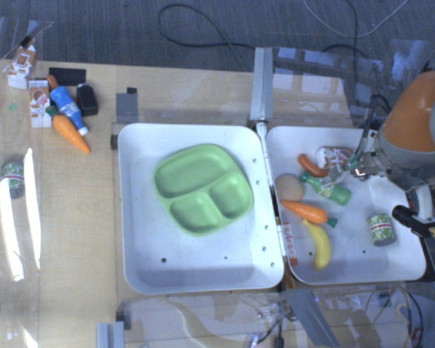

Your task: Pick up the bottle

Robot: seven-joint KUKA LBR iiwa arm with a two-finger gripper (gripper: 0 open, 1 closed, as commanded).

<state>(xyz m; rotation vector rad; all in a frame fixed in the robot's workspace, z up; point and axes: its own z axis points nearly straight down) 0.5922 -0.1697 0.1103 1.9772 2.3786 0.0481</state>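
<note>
Gripper [357,167] sits low over the far side of the right bin [406,267], right at the far end of the green bottle [329,190], and whether it is wide or narrow I cannot tell from up here, the tip is just too small and cluttered. That bottle lies tilted on the bin floor, between a red sausage [312,165] on its far-left side and an orange carrot [304,211] just nearer. Left of the bottle, a brown potato [290,188] rests close to the bin's left wall. A yellow banana [318,245] lies nearer still, just beside the carrot. Over on the right, a small green-labelled can [381,230] stands well apart from the bottle. A red-and-white packet [336,155] lies at the far side, touching the gripper's area. The grey arm with its orange band [416,122] comes in from the right. In the left bin [141,267], a green divided plate [203,188] lies in the middle. Out on the bench at far left, another carrot [71,134] and a blue bottle [67,109] lie together.
</note>
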